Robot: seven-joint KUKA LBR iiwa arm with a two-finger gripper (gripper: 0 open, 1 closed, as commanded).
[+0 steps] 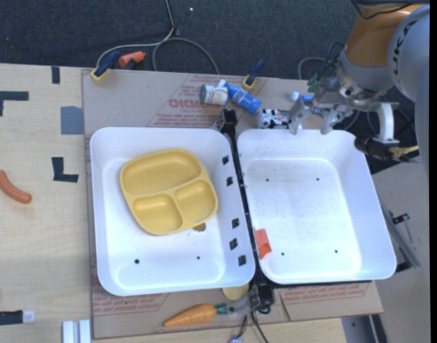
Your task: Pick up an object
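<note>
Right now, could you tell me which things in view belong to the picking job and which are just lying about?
Job: tool; yellow divided plate in the left bin; right bin.

Lying about: toy carrot, toy sausage, blue-and-white bottle, yellow clamp, all outside the bins.

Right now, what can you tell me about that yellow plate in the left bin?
The yellow plate looks like smooth plastic, a rounded-corner tray divided into three compartments: one long section along its upper edge and two smaller ones below. It lies flat and face up, turned at a slant, on the floor of the left bin. A small brownish thing peeks out under its lower right edge; what it is I cannot tell.
</note>
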